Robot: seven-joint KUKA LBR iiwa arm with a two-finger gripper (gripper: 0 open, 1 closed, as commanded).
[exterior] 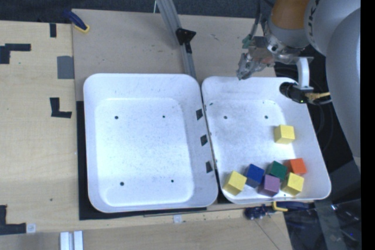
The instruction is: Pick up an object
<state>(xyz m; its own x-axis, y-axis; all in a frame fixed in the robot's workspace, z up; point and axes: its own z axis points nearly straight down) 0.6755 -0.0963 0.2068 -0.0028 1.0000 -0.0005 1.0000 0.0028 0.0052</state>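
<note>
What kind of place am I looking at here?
Most likely a robotics lab test bench. A grey robot arm reaches over two white bins, one holding small coloured blocks, and the wooden bench carries black tape marks.

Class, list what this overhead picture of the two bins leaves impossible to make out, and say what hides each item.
1. Pincer, camera view: too small and blurred to tell whether it is open or shut.
2. Dark green cube: partly covered by the purple cube in front.
3. Grey arm: cut off by the right edge.
</note>
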